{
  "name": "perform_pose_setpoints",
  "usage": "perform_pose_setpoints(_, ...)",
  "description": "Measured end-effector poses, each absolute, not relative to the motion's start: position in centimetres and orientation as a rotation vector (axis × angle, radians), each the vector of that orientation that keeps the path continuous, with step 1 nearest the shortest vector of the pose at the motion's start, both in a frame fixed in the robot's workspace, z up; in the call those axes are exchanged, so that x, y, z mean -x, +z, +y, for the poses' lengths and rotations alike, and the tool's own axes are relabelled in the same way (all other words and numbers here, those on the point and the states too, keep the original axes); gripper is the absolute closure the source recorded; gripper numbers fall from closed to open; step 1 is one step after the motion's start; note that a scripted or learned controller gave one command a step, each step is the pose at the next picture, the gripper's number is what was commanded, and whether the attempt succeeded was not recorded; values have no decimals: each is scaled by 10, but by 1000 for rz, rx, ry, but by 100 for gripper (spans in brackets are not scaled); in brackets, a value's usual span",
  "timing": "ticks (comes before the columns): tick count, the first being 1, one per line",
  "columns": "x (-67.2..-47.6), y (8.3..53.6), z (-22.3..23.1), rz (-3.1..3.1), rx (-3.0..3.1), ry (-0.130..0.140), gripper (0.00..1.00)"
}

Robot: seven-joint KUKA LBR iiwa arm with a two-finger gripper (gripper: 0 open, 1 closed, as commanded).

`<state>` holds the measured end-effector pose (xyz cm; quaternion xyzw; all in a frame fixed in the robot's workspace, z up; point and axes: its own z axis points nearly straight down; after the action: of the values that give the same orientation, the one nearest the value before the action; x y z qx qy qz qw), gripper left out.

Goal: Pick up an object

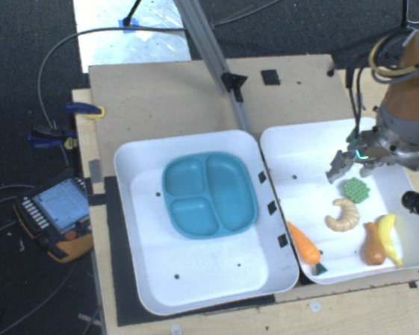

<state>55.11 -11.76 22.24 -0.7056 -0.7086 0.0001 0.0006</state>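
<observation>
Two white bins side by side mid-frame: left bin point(151, 282) carrying a blue divided plate point(210, 194), right bin point(298, 149) holding the toys. Gripper point(346, 162) at the right of the frame, hanging over the right bin's upper middle, fingers spread and pinching nothing. Just below and right of the fingertips, a green bumpy piece point(356, 189); lower still, a tan croissant point(343, 215), close under the green piece. Further toward the lower right, a yellow banana point(389, 238) lying against an orange-brown piece point(373, 246), and along the bin's lower left wall, a carrot point(304, 244). Nearest target by judgement: the green piece, needing only a short move down and right. For a clean grasp: centre above it, keep the fingers wide, straddle its narrow side, descend until just off the bin floor, then close. Likely hazard: the croissant so close beneath, easily nudged or caught by the lower finger, so better to set the jaws across the frame's horizontal. Banana and orange-brown piece touching, hence a poorer choice. Carrot hard against the wall, little finger room. Outside the bins, cables, clamps and a handheld device point(58, 212) at the left, well apart.
</observation>
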Motion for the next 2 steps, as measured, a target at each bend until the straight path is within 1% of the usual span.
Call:
perform_pose_setpoints(1,-552,223,-118,-2227,2217,-2,0)
perform_pose_setpoints(2,-549,160,-116,-2220,2218,3,0)
